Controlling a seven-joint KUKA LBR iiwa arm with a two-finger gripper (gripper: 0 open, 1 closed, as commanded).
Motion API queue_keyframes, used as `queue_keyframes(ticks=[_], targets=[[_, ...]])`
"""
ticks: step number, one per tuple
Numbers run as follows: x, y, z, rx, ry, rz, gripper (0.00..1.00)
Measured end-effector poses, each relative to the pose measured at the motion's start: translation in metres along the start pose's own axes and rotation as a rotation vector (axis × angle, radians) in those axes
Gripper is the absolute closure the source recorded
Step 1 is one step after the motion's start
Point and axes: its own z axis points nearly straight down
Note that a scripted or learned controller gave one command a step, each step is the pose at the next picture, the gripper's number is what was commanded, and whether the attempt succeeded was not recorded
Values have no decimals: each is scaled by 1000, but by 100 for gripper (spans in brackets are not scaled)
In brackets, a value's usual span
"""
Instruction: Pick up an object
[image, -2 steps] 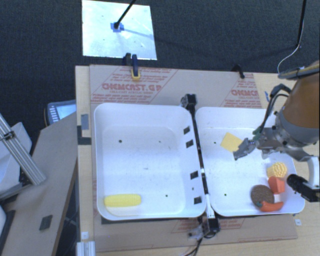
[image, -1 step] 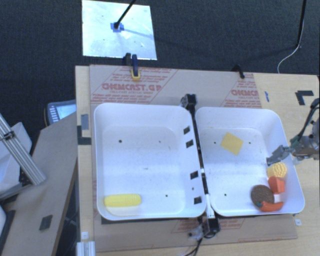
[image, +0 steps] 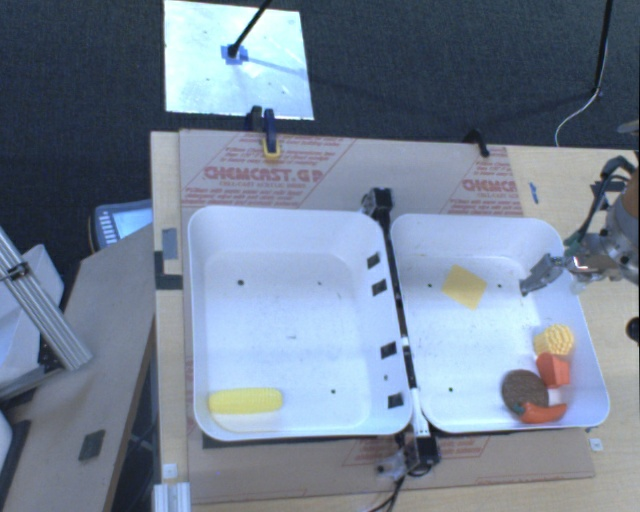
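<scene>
Nearest the camera, in the left bin (image: 200, 300), a yellow corn cob (image: 245, 401) lies alone at the near-left corner. Across the divider, the right bin (image: 480, 228) holds a flat yellow block (image: 464, 286) toward its far side and, packed in the near-right corner, a small yellow corn piece (image: 556, 340), an orange piece (image: 554, 369), a brown disc (image: 522, 388) and a carrot (image: 545, 411), touching one another. At the right bin's far-right rim hangs the gripper (image: 536, 276); its spread cannot be told, and nothing shows in it. The yellow block, standing apart, looks the safest target: descend centred over it and avoid the crowded corner.
</scene>
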Motion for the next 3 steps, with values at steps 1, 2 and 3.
queue_keyframes(ticks=[1,2,3], targets=[[0,-1,-11,0,0,1,100],[-2,-64,-159,-12,-5,5,100],[84,-67,-73,10,6,-5,100]])
